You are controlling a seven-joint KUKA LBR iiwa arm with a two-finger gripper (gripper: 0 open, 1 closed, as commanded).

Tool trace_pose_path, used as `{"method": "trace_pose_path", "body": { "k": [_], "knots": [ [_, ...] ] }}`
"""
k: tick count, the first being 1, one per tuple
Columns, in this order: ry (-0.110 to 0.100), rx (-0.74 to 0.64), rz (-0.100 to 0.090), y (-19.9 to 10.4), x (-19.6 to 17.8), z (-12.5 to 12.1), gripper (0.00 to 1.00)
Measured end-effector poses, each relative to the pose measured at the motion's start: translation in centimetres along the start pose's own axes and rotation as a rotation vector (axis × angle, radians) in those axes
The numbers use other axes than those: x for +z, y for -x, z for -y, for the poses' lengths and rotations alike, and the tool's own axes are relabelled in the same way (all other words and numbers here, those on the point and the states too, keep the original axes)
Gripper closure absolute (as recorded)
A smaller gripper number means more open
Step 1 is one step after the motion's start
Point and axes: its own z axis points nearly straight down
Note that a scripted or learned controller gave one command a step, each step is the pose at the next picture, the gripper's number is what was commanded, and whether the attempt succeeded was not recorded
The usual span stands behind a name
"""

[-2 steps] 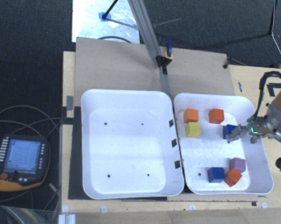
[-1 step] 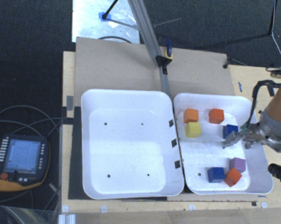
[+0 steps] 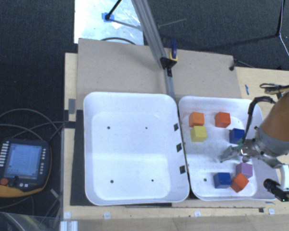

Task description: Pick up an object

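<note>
Blocks are what you have to pick from, all in the right bin [image 3: 184, 138]: an orange block [image 3: 197, 119] and a yellow block [image 3: 198, 133] near its far-left corner, a red-orange block [image 3: 222, 119] and a blue block [image 3: 236, 136] further right, then a second blue block [image 3: 222, 180], a second red-orange block [image 3: 239, 182] and a purple block [image 3: 244, 169] by the near edge. Your gripper [image 3: 227, 154] hangs over the bin's middle, right of the yellow block and just left of the purple one, fingers spread with nothing between them.
</note>
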Motion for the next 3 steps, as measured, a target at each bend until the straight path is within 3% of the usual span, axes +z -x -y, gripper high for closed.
{"method": "trace_pose_path", "body": {
  "k": [1,2,3],
  "knots": [
    [0.004,0.0,0.002,0.0,1.1,-0.1,0.0],
    [0.009,-0.003,0.003,0.0,-0.1,-0.2,1.0],
    [0.01,-0.002,0.004,0.1,-4.4,-0.3,1.0]
  ]
}}
